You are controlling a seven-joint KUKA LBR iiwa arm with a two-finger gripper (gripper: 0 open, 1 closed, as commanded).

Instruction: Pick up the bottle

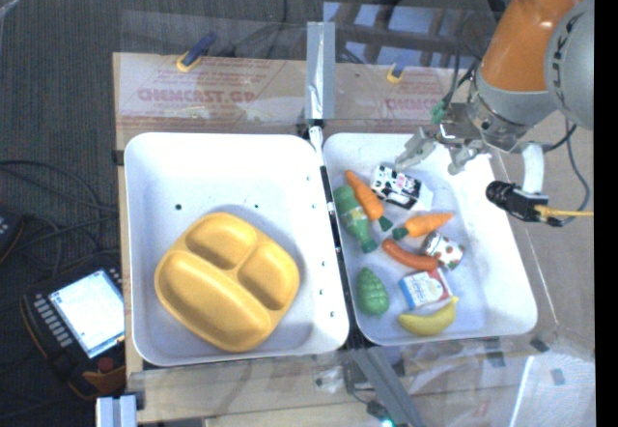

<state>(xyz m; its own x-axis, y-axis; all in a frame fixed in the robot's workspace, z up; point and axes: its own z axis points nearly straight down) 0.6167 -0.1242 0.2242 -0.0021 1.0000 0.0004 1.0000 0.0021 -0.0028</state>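
The green bottle [353, 215] lies on its side along the left wall of the right bin [502, 251], its cap end toward the bin's middle. My gripper [439, 153] hovers over the far right part of that bin, up and to the right of the bottle and well apart from it. Its two fingers [415, 148] are spread, so it is open with nothing between them.
Around the bottle lie two carrots [364, 194], a black-and-white carton [396, 185], a red chili [410, 256], a small can [444, 250], a green vegetable [372, 290], a blue-and-white carton [426, 290] and a banana [430, 319]. The left bin [164, 164] holds a yellow divided tray [229, 278].
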